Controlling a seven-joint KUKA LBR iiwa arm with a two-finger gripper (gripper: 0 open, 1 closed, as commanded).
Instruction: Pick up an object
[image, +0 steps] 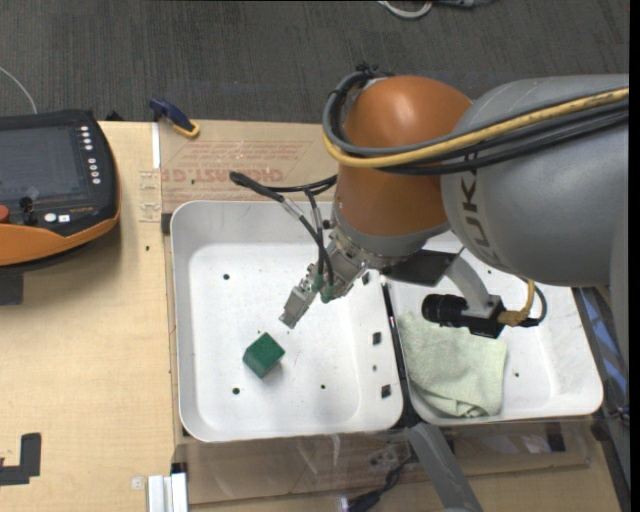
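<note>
The gripper (298, 308) hangs above the left bin (200, 400); I cannot tell its state. The green block (264, 355) lies unlifted just beside it, so picking remains.

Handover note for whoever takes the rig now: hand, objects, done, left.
Hand: over the left bin, up and right of the green block, apart from it; nothing seen between its fingers.
Green block: on the left bin floor, toward the near side.
Pale cloth: in the right bin.
Done: no pick yet.
Left: bring the hand onto an object, probably the block, grasp and lift.
</note>
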